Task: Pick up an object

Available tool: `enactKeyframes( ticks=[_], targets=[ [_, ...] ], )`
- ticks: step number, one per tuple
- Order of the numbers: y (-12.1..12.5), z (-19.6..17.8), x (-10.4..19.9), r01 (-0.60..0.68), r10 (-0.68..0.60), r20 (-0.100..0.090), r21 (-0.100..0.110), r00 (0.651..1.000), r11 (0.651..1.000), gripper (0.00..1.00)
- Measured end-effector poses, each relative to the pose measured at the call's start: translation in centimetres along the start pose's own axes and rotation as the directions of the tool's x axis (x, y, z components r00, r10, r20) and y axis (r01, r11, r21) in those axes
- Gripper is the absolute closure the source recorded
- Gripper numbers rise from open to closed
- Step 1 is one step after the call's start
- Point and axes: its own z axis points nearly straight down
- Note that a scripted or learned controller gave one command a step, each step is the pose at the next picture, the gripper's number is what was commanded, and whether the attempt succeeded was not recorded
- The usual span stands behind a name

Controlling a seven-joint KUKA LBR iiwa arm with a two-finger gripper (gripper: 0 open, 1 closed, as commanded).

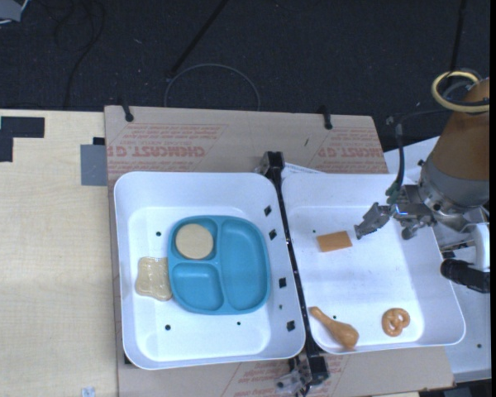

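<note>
Tool (391, 218) hovers open over the right bin (446, 329), fingers spread, gripping nothing. An orange block (334, 241) lies just beside it; a pretzel (395, 321) sits nearer the front.

open floor mid right bin (355, 284), orange block (334, 241) nearby

Two white bins (124, 222) (446, 321) sit side by side. The left one holds one blue plate (231, 271), one round cracker (193, 241) and one pale biscuit (153, 278). The right holds one orange block (334, 241), one drumstick (335, 327) and one pretzel (395, 321).
</note>
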Motion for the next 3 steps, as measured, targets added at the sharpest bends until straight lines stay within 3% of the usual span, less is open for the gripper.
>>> enactKeyframes(
  ticks=[1,3],
  targets=[
    [0.1,-0.2,0.0,0.000,0.000,0.001,-0.004,1.000,1.000,0.00],
    [1.1,11.1,0.9,0.001,-0.001,-0.001,0.001,1.000,1.000,0.00]
  ],
)
